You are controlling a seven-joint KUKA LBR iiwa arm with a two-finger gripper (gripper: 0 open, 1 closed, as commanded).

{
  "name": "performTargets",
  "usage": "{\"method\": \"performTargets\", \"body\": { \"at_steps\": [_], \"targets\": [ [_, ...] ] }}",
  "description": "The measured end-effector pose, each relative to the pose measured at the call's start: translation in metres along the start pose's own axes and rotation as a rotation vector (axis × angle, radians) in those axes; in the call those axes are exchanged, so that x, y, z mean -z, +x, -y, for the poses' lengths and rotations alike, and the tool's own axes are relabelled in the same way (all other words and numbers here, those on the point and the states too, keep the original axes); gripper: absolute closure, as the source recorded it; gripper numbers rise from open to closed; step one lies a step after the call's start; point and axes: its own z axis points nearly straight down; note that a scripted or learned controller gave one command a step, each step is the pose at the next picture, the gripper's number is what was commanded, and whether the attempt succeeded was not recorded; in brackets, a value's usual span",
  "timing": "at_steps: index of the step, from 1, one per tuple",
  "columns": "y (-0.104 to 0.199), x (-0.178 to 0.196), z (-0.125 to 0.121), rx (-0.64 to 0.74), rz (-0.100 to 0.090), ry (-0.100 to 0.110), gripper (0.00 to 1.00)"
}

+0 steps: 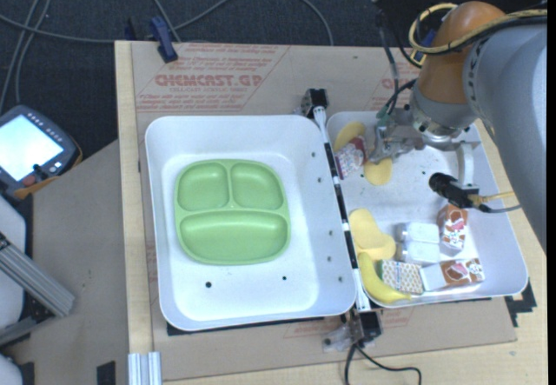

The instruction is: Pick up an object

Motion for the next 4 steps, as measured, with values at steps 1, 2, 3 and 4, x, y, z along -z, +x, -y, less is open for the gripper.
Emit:
{"method": "performTargets", "body": {
  "at_steps": [1, 2, 3, 4],
  "targets": [
    [0.005, 0.042, 0.044, 0.001, -0.003, -0.005, 1.00],
    [0.005, 0.042, 0.044, 0.000, -0.003, -0.005, 0.00],
    [0.004, -0.013, 0.063, 0.000, -0.003, -0.004, 0.00],
    [0.004, -0.003, 0.062, 0.000, -0.003, -0.007, 1.00]
  ]
}}
